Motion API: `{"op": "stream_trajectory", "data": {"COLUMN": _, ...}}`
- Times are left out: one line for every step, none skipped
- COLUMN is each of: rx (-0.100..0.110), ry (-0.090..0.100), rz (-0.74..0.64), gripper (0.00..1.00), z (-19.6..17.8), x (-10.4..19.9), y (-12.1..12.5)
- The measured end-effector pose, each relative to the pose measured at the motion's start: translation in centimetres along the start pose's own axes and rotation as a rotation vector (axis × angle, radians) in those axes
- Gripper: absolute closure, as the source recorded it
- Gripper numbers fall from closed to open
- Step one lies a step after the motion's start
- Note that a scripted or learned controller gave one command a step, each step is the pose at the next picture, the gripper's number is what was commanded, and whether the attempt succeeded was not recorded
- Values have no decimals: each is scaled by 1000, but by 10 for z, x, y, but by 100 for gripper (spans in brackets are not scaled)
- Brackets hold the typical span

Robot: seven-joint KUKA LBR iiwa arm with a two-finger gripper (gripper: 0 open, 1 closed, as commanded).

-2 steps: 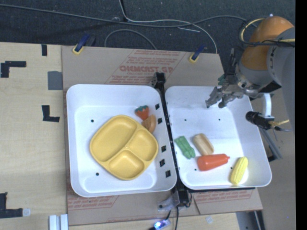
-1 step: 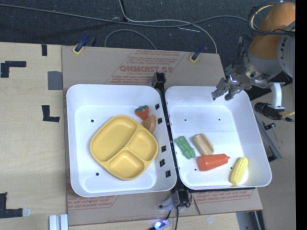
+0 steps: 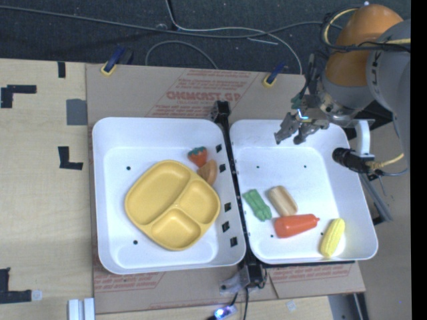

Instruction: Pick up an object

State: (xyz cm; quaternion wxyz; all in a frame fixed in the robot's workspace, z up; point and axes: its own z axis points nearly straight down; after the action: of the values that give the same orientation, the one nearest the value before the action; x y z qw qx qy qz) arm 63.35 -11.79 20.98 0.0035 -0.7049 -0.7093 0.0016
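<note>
The arm [image 3: 373,52] looms in the upper right of the frame, grey with its orange band, and its gripper [image 3: 297,131] hangs over the top edge of the right bin [image 3: 303,249], fingers spread apart with nothing between them.

Left of centre sits the left bin [image 3: 110,199], and in it the big yellow plate [image 3: 172,205], with a small strawberry [image 3: 197,155] and a brown piece [image 3: 209,172] tucked just beside its upper right rim.

The pickings are in the lower half of the right bin: an orange carrot [image 3: 295,225], a tan bread roll [image 3: 282,200] touching it from above, a green pod [image 3: 257,205] just beside the roll, and a yellow corn cob [image 3: 332,237] near the lower right wall.

Here's the risk, as I judge it: roll, carrot and pod are crowded, so a descent could straddle two or nudge one aside. The corn lies close to the wall, and a finger could strike the rim. Rounded shapes could squirt out of a closing pinch.
</note>
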Motion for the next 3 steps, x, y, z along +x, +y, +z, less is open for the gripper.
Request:
{"op": "stream_trajectory", "data": {"rx": 0, "ry": 0, "rz": 0, "gripper": 100, "z": -8, "x": 53, "y": -20}}
{"op": "stream_trajectory", "data": {"rx": 3, "ry": -2, "rz": 1, "gripper": 100, "z": 4, "x": 94, "y": -41}}
{"op": "stream_trajectory", "data": {"rx": 3, "ry": -2, "rz": 1, "gripper": 100, "z": 13, "x": 142, "y": -64}}
